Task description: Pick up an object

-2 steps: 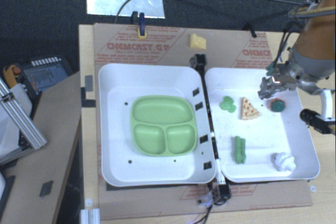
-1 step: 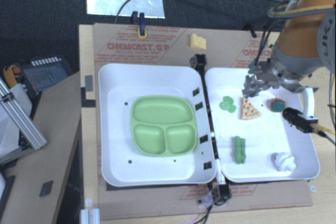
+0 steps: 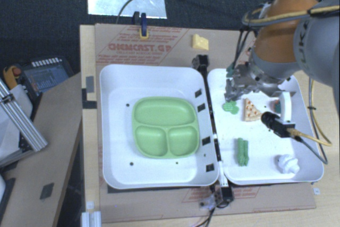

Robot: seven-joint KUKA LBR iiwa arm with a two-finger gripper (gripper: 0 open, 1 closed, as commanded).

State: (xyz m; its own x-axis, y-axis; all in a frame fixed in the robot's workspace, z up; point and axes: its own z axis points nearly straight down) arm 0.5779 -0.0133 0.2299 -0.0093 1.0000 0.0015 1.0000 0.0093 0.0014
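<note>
Gripper hangs mid-right of frame, just above a small green toy in the right bin. Jaws' state: can't tell. Pizza slice toy lies just right.

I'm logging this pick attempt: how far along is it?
Done: the arm is over the right bin, and the gripper is low above the small green piece. In hand: I can see nothing held. Left: grasp and lift. The green piece, pizza slice, green pickle-like item and white item all lie on the bin floor.
</note>
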